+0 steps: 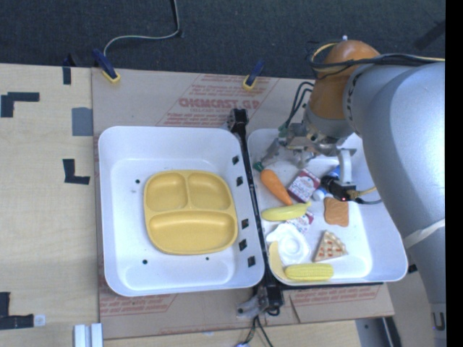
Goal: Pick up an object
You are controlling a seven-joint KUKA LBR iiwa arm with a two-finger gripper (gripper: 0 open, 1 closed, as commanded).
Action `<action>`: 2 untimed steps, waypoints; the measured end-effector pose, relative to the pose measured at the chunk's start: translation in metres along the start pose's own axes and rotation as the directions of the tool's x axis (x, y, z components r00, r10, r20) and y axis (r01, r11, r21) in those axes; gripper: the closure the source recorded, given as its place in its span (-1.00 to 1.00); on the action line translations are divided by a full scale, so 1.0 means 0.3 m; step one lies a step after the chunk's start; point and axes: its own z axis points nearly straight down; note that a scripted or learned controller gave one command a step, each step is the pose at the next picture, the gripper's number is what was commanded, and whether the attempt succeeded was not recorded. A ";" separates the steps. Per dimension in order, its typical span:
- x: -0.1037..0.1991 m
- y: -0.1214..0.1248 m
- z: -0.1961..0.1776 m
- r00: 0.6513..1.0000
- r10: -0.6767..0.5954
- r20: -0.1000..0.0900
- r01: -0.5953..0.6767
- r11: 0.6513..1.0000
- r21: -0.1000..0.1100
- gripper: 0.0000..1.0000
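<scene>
- The gripper (292,144) is low over the far part of the right bin (376,262), at the end of the grey arm (405,136). Whether it is open or closed I cannot tell, because the wrist and the cables cover it. Nothing can be seen held in it.
- The nearest thing to pick is, in my judgement, the carrot (275,186). It lies on the bin floor near the gripper, between 6 and 7 o'clock from it, and apart from it.
- The long axis of the carrot runs from about 10 o'clock to about 4 o'clock, with the thin end toward 4. A grip across this axis would probably be the safest.
- A red and white packet (304,186) lies just beside the carrot, at 3 o'clock from it, and could get in the way.
- A banana (286,212) lies just under the thin end of the carrot, at 6 o'clock, almost touching it.
- Farther out, toward the near rim, there are a waffle piece (330,246) and a corn cob (309,271).
- The left bin (119,266), at 9 o'clock, holds a yellow divided plate (191,212), well apart from the gripper.
</scene>
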 end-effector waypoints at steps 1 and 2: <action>-0.004 0.001 0.000 1.000 -0.001 -0.002 0.001 1.000 0.000 -1.00; 0.001 0.000 0.000 1.000 0.001 0.000 -0.001 1.000 -0.001 -1.00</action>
